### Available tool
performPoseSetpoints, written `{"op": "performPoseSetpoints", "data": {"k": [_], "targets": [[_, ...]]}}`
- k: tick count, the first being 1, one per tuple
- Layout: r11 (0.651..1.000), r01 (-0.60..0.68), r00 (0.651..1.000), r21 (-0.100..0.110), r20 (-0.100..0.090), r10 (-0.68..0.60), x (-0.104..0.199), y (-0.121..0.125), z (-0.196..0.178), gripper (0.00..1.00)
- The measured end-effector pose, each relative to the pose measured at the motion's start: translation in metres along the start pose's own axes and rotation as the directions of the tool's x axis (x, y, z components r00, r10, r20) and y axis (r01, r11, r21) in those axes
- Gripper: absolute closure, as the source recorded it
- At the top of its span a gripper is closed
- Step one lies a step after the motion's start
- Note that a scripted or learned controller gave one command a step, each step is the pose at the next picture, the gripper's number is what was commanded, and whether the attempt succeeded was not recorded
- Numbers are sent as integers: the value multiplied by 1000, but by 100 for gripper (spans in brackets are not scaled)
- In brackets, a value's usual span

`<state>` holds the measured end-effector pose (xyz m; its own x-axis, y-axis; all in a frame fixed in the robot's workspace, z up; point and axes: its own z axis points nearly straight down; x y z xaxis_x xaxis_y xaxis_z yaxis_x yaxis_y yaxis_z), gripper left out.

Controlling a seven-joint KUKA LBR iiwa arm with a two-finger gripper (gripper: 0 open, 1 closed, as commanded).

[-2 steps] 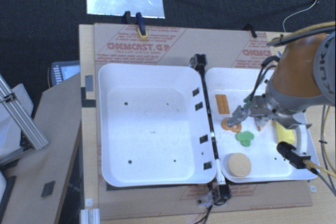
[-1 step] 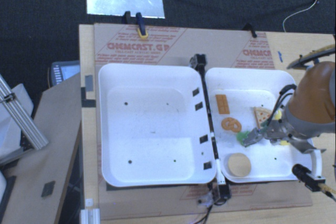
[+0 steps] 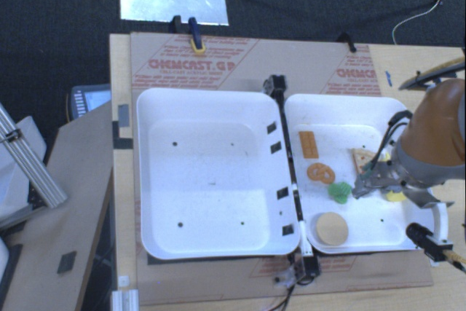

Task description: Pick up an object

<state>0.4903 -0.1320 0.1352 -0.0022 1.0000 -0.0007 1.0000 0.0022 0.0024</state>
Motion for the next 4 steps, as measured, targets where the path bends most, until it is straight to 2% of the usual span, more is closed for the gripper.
{"op": "performPoseSetpoints", "data": {"k": [1, 2, 3, 4], "targets": [[1000, 11, 1000, -6, -4, -11, 84, 38, -52, 100], [1000, -6, 1000, -1, 2, 6, 24, 24, -70, 100], [1000, 10, 1000, -17, -2, -10, 85, 32, -215, 100], [1000, 11, 1000, -3, -3, -11, 173, 50, -220, 100]]}}
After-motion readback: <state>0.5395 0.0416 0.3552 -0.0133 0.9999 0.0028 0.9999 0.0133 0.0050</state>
